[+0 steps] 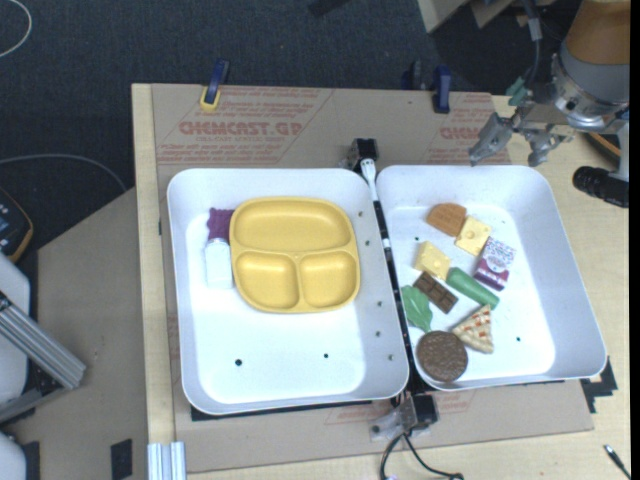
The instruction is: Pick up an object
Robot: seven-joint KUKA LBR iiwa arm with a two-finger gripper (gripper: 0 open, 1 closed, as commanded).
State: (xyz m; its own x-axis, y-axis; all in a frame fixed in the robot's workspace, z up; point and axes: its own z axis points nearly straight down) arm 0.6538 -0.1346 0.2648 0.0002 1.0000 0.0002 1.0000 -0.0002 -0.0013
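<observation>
Hovering over right bin [560,218] far edge, gripper [512,140] fingers spread, grasping nothing. Sitting mid-bin among toy food: green cylinder [472,287], likely light, stiff, a bit slick. Probably pinching across its short width, clear of brown block [436,291] beside it.

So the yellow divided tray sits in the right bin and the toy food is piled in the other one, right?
Not quite: the camera view shows the yellow divided tray in the left bin. The toy food is in the other one, the right bin.
</observation>
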